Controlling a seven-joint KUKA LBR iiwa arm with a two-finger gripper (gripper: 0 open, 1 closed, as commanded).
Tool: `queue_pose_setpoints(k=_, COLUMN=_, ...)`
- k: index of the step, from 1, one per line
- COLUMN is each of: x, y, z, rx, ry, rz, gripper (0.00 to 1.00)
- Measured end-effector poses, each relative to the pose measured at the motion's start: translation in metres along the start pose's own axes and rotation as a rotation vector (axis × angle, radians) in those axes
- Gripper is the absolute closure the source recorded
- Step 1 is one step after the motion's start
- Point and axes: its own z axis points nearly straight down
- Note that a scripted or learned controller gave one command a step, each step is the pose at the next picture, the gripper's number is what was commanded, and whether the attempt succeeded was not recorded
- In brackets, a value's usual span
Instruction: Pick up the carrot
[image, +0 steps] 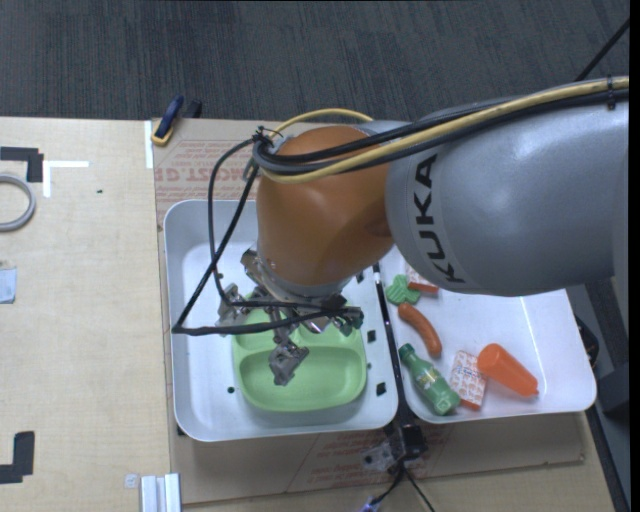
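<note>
Camera view: metal end effector (284, 365) hangs over glossy green square bowl (300, 375), finger state unreadable. Smooth tapered orange carrot (507, 368) lies well right of bowl.

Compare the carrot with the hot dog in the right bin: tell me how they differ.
The carrot is bright orange, short and stubby, tapering toward one end; the hot dog is darker red-orange, slimmer and even in width. The carrot lies near the right bin's front right corner, while the hot dog lies closer to the divider, beside the green bottle. Both lie flat, slanting the same way, untouched by the gripper, which is over the green bowl.
</note>
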Motion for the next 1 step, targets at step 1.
queue_pose_setpoints(k=1, x=0.0032, y=-0.0764, z=-0.0702, rx=0.001, ry=-0.001, rz=-0.209, gripper=0.0)
